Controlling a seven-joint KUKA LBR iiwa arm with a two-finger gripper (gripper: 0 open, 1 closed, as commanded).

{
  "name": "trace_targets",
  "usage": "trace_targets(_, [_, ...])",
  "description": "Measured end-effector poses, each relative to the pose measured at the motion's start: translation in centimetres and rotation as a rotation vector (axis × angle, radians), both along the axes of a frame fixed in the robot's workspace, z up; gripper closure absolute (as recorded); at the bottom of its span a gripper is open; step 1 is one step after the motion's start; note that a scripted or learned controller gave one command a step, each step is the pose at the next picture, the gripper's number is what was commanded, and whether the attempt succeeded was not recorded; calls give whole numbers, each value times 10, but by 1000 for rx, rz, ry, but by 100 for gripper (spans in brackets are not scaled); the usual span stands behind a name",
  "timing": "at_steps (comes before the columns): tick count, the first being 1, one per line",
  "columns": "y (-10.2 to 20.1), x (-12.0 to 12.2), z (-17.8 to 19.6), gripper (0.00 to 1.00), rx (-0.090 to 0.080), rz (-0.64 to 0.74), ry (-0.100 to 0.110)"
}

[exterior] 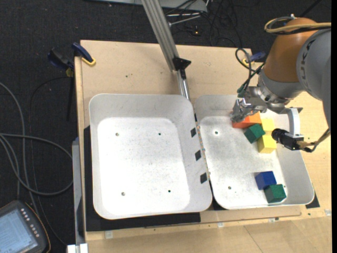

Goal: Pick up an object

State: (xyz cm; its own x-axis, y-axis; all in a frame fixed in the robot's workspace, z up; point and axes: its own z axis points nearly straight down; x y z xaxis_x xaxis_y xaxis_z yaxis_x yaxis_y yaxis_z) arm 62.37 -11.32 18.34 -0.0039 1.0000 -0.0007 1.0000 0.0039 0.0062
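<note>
While my arm [303, 51] reaches in from the right, my end effector [243, 111] hangs low over the far part of the right bin [231, 167], just above the orange block [246, 121]. Whether it is released or clenched, I cannot tell; the wrist hides that from above. The orange block lies against the far side of a green block [254, 133], and a yellow block [266, 142] sits just right of that green one, so the three form a tight cluster. Well apart, in the near right corner of the same bin, a blue block [265, 179] touches a second green block [275, 193]. The left bin [100, 120] stands beside it on the table [131, 67].
</note>
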Motion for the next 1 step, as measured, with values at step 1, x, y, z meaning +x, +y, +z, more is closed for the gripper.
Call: trace_targets(1, [0,2,54,100,-1,-1,-1])
